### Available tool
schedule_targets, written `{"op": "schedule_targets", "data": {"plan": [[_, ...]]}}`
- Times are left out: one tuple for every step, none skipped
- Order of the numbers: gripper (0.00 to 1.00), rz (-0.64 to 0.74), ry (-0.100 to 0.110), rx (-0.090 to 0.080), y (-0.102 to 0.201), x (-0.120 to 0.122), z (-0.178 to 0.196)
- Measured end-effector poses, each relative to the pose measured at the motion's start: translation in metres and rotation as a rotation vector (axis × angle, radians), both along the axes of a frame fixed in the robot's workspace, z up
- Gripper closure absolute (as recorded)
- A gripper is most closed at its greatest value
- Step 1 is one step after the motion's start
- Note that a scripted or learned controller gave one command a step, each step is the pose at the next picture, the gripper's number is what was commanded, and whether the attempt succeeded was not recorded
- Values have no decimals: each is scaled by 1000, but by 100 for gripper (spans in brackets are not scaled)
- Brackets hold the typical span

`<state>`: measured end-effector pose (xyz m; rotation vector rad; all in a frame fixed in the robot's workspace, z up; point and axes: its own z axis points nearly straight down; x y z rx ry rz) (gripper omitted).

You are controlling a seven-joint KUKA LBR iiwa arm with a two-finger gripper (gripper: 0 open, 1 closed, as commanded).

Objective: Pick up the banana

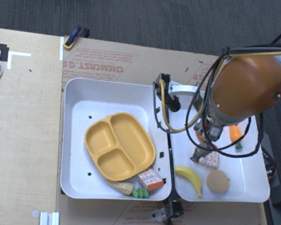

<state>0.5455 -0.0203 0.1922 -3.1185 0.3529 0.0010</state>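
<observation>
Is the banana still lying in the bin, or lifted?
Lying in the bin. The banana rests on the right bin's floor beside a round tan item, with the hand above it.

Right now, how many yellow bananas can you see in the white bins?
1. The curved yellow banana lies in the right white bin, near its front edge, left of a round tan disc. The arm covers part of that bin, so another could be hidden.

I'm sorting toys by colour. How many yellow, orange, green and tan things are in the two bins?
Yellow: 2, curved yellow banana and divided yellow plastic plate
Orange: 1, small orange carrot-like piece
Green: 1, small green bumpy piece
Tan: 1, round tan disc
Total: 5
</observation>
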Motion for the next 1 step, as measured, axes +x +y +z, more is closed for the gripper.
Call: {"op": "schedule_targets", "data": {"plan": [[0,17,-3,1,3,87,0]]}}
